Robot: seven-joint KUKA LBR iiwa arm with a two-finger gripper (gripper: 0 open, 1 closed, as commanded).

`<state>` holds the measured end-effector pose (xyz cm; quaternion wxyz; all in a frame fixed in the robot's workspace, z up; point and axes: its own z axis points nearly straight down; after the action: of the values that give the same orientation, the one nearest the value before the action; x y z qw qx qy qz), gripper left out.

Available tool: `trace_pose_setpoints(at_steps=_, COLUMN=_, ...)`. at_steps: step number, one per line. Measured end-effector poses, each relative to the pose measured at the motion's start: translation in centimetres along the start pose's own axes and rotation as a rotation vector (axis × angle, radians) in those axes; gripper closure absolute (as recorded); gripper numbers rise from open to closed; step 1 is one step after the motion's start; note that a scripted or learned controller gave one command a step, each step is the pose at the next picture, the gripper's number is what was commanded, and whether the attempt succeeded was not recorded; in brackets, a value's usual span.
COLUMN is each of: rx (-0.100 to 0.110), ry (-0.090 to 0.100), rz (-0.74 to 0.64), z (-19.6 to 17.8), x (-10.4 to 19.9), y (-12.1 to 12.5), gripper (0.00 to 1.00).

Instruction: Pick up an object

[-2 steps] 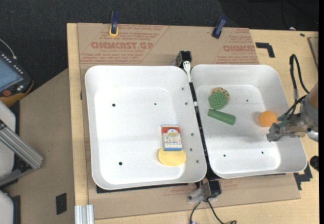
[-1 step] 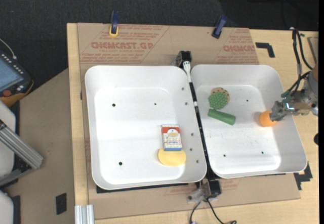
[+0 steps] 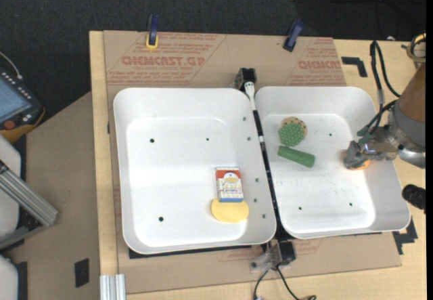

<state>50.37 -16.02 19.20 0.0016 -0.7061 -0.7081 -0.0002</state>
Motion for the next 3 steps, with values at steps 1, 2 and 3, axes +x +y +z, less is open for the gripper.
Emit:
trace_pose_setpoints(at_steps=1, rx=0.005, ry=-0.002, rz=0.01, z=8.0, x=-6.7, y=-2.8, gripper=1.0)
trace_pose_setpoints(at_steps=2, rx=-0.009, ry=-0.007, rz=0.002, z=1.9, x=-6.4, y=-1.8, gripper=1.0)
trace_pose_setpoints(at_steps=3, rx=-0.009, ry=-0.007, rz=0.002, z=-3.8, x=-6.4, y=-2.4, gripper=1.0)
